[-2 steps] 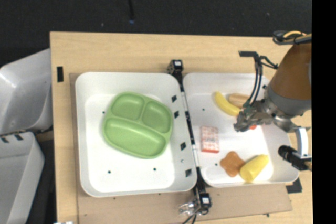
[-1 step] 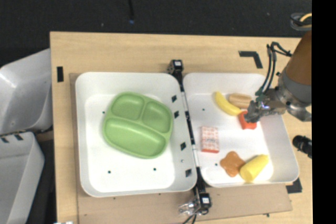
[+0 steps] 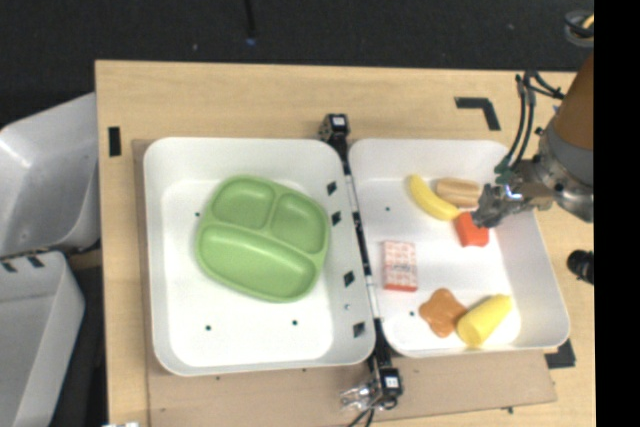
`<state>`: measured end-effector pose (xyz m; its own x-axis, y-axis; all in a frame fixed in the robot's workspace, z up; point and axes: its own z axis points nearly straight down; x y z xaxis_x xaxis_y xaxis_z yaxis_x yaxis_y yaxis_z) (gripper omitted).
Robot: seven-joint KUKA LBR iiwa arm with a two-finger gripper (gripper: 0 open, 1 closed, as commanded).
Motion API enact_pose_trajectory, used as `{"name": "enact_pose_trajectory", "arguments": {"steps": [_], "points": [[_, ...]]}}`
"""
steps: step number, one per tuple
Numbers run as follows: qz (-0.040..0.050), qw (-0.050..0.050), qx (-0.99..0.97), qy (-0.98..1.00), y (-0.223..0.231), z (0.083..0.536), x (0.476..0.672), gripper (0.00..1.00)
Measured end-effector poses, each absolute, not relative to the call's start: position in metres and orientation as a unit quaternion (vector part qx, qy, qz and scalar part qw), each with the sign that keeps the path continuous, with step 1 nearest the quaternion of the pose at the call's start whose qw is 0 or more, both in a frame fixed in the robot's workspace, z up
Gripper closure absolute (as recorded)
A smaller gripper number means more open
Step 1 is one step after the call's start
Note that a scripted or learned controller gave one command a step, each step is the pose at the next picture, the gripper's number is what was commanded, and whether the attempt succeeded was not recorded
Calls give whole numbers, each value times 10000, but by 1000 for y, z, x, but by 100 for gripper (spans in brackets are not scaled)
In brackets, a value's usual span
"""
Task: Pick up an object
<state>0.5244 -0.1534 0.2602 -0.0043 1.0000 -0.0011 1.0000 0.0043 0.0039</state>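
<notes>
Two white bins sit side by side on the bench, and the arm [image 3: 572, 130] reaches in from the right edge over the right bin [image 3: 530, 310], its orange band high at the frame's side and the grey wrist angled down and leftward. The gripper [image 3: 492, 205] hangs low at the bin's upper right, directly over an orange-red block [image 3: 472, 231]; its tips meet the block's top, but whether they clasp it or merely touch it cannot be told from this slant.

Just left of the gripper lie a yellow banana [image 3: 430, 199] and a tan bun-like piece [image 3: 458, 190], touching one another (crowded quarters on that side). Open white floor lies below the block, down to a yellow lemon-shaped piece [image 3: 485, 319] and an orange biscuit shape [image 3: 440, 311] near the front wall. A small pink-and-white packet [image 3: 399, 265] lies toward the central divider.

The left bin [image 3: 165, 315] holds a green divided plate [image 3: 263, 237], with bare floor around it.
</notes>
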Motion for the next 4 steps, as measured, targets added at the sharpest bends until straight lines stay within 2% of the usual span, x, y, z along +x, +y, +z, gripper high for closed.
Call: {"name": "enact_pose_trajectory", "arguments": {"steps": [2,3,4], "points": [[14,7,7044,7098,-52,258,580,100],[9,5,7047,7095,4,259,593,100],[14,4,7046,7096,52,264,617,100]]}}
